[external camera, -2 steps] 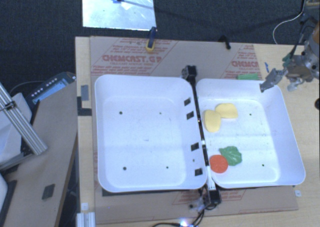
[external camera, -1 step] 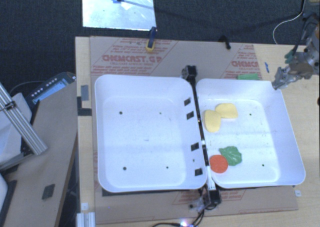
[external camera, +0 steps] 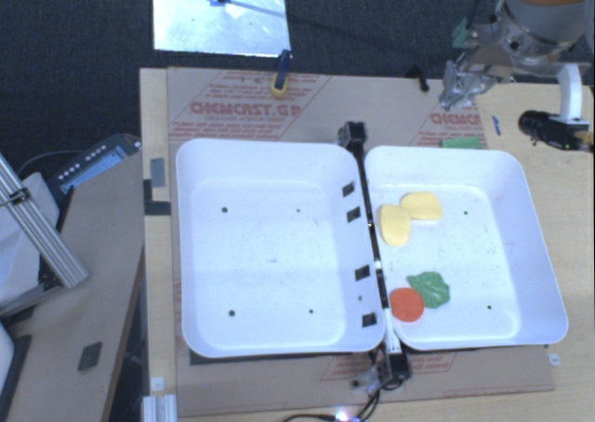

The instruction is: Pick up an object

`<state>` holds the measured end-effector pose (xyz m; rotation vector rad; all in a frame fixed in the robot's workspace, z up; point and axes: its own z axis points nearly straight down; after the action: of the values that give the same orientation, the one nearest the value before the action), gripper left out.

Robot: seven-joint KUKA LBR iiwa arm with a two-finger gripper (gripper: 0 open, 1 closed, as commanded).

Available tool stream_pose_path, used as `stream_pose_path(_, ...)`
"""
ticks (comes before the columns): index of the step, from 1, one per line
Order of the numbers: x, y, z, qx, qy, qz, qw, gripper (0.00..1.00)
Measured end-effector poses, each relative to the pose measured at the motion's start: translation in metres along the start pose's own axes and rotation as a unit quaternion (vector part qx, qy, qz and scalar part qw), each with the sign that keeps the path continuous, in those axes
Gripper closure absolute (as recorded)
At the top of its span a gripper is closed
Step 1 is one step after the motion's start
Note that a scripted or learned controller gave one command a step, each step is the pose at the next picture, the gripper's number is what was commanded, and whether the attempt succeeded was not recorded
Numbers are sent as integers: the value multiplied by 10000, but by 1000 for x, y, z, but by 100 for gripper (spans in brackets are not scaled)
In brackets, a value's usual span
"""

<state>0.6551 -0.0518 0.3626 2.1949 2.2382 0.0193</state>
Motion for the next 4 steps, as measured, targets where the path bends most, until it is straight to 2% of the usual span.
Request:
stream_pose_path(1, 92, 1, -38, 30, 2, 23, 10000, 100)
stream_pose_path(2, 186, -34, -117, 17, 8, 25, 10000, 100)
stream_pose_path(3, 224, -145, -173, 43, 9, 36, 10000, 100)
stream_pose_path(4, 221, -140, -169, 56, -13, 76, 10000, 0)
